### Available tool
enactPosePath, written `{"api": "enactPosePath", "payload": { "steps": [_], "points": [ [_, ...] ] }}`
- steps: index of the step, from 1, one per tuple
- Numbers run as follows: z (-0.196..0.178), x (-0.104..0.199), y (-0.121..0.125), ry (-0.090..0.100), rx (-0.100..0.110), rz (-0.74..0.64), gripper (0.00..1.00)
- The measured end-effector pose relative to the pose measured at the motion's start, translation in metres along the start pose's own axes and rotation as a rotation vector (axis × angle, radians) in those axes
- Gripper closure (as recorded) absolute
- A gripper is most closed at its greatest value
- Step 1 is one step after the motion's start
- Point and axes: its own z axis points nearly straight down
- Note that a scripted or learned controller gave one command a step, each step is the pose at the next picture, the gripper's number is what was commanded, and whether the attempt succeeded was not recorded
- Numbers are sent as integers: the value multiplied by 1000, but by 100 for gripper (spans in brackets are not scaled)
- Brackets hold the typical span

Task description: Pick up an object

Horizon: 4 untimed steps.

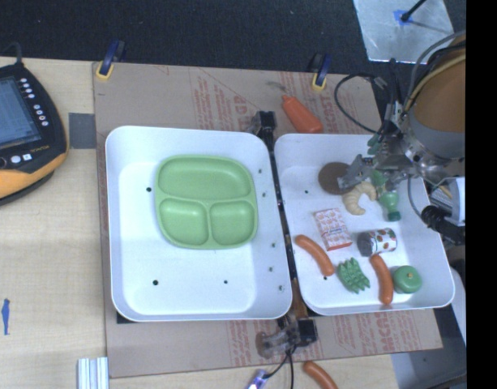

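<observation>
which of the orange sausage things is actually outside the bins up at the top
The carrot-like orange piece on the brown board just above the right bin. The two hot dogs lie inside that bin.

Divided plate (pixel 206 200) in left bin (pixel 126 217) — sausage (pixel 314 254) in right bin (pixel 430 294)

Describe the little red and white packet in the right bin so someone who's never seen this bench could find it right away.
Start at the right bin, the one crowded with small toy foods. Near its middle lies the packet, flat on the floor, just above a green leafy toy and right of an orange sausage. It is the one flat rectangular piece, white with red print; its neighbours are rounded.
</observation>
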Motion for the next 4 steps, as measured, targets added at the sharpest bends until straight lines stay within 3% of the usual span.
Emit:
{"api": "enactPosePath", "payload": {
  "steps": [1,2,3,4],
  "points": [
    [103,-2,57,-4,-6,-3,0],
    [119,26,81,-2,-1,-2,0],
    [118,20,81,-2,-3,1,0],
    [119,29,62,-2,1,1,0]
  ]
}}
